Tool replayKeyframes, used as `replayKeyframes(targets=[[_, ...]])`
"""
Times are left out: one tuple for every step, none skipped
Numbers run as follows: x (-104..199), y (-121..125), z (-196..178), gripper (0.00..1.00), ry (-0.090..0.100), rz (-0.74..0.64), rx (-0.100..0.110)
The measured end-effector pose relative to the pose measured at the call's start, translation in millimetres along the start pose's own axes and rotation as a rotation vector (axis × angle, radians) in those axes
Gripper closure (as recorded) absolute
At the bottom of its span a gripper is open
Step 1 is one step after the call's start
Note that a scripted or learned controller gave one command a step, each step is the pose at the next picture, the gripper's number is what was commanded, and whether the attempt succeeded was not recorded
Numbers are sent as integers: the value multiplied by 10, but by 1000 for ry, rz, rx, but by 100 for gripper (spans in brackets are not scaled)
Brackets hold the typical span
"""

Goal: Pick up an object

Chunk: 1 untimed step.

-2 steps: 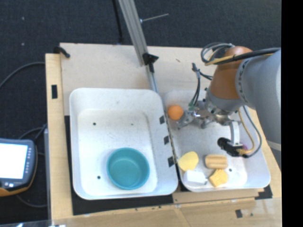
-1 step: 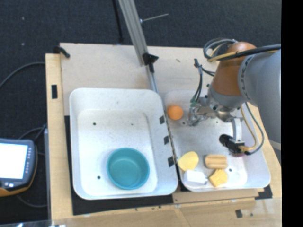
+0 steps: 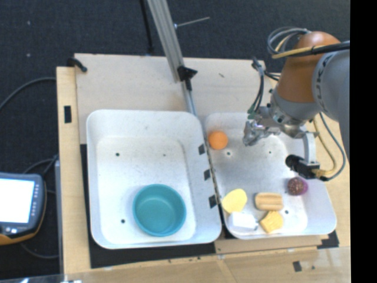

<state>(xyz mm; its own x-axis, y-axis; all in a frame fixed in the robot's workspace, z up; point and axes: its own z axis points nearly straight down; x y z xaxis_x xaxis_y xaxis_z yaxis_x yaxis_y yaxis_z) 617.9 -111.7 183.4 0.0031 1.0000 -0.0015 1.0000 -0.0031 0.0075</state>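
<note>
My gripper (image 3: 252, 135) hangs over the back of the right bin (image 3: 318, 217), to the right of an orange ball (image 3: 218, 140) that lies near the bin's back left corner. Nothing shows between its fingers. Along the bin's front lie a yellow rounded piece (image 3: 234, 200), a tan bread-like block (image 3: 268, 201), a white block (image 3: 242, 221) and a small yellow-orange block (image 3: 272, 222). A dark purple ball (image 3: 297, 186) rests toward the right side.
The left bin (image 3: 106, 128) holds a teal bowl (image 3: 158, 210) at its front. A metal pole (image 3: 168, 31) rises behind the bins, ending at a clamp near their shared back edge. A screen device (image 3: 17, 205) sits off the bench at left.
</note>
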Motion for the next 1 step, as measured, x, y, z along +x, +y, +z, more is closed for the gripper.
replayKeyframes(targets=[[-8, 66, -643, 100, 0, -5, -1]])
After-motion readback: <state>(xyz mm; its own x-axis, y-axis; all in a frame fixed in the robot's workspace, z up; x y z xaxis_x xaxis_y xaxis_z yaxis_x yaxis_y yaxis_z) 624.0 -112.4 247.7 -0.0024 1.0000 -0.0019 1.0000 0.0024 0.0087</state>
